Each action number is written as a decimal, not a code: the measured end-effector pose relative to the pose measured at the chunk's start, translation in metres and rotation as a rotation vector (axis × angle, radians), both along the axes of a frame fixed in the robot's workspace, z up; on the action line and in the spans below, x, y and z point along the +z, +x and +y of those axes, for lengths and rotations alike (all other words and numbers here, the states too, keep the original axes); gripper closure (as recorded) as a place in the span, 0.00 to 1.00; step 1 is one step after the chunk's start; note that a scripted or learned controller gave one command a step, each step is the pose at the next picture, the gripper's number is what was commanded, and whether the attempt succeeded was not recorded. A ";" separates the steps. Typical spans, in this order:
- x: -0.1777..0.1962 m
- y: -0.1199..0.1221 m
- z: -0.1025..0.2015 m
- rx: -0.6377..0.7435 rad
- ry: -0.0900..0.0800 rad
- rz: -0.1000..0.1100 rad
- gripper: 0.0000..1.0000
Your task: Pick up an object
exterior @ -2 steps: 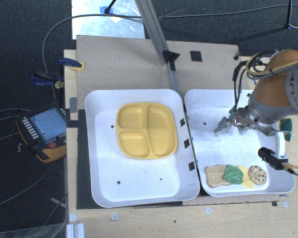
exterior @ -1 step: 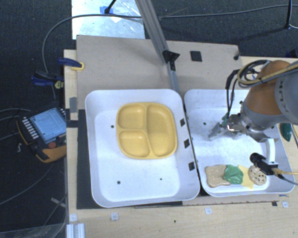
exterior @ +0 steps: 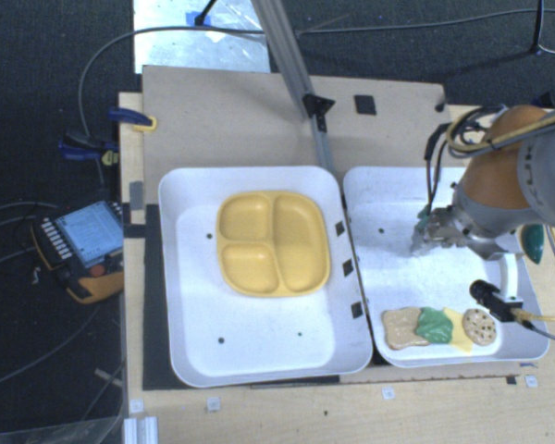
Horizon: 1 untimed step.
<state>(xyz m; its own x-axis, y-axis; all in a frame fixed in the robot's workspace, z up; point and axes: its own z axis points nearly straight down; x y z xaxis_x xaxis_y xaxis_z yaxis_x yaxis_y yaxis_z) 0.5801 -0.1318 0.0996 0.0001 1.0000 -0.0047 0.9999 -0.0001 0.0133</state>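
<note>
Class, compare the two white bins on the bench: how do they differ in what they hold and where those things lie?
The left bin holds one yellow divided plate near its middle; the right bin holds several small flat pieces along its near edge. The arm reaches over the right bin, not the left bin. Both are shallow and white.

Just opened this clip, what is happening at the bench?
A grey arm reaches in from the right over the right bin, with its gripper low near the bin's middle. Nothing shows between its fingers. The pieces to pick lie along that bin's near edge: a tan piece, a green piece, a yellow piece and a speckled cookie, all apart from the gripper. The left bin holds a yellow divided plate, untouched.
</note>
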 end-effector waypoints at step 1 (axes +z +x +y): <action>0.057 -0.005 0.007 0.005 0.004 0.008 1.00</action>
<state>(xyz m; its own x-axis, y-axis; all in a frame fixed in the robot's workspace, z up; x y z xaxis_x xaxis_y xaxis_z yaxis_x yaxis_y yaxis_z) 0.5749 -0.1246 0.1567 -0.0046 1.0000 -0.0007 1.0000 0.0046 0.0053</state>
